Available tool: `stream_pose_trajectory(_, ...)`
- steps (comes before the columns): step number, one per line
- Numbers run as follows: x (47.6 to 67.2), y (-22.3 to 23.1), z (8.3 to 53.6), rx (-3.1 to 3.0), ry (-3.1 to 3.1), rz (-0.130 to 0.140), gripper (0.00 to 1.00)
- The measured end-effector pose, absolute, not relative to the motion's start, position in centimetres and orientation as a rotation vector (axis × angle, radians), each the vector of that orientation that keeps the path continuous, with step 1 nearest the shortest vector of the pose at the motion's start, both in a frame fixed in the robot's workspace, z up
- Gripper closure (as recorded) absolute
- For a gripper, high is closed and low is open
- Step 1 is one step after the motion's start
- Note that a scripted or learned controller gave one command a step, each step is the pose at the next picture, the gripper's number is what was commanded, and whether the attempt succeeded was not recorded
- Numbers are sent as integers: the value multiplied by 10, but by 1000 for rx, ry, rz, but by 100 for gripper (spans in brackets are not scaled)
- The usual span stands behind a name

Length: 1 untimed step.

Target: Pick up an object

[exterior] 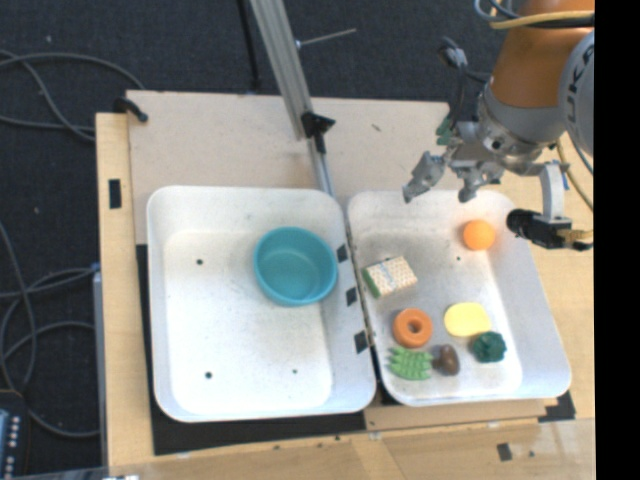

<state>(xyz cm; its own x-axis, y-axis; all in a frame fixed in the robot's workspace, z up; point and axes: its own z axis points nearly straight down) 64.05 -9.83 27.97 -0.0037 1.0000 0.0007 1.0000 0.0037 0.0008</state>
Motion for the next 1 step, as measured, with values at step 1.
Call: stream_pose_trajectory(1,641,-98,280,2217,2226,2,0)
